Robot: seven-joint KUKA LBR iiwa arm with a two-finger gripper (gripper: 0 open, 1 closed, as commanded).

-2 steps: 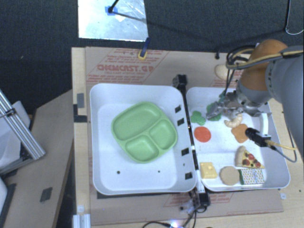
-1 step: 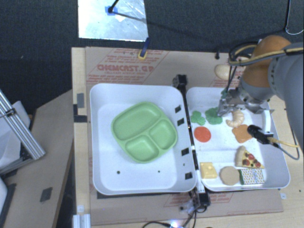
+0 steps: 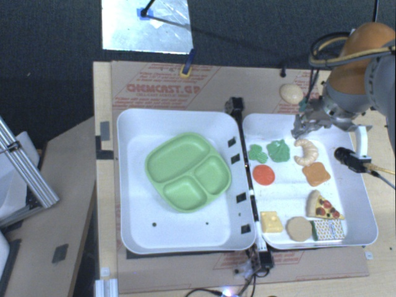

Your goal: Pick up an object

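Hovering over the right white bin (image 3: 359,218), our jaws (image 3: 301,130) sit just above the pale curved plastic croissant (image 3: 306,151); their spread we cannot tell. We judge it light, stiff, slippery; best gripped mid-curve.

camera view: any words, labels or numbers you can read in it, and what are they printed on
"CHEMCAST GP": red print, upside down, on the brown protective sheet behind the left bin.
Smaller red lines repeated across the same sheet, also near the front edge: too blurred to read.
Patterned packet in the right bin: print too small to read.
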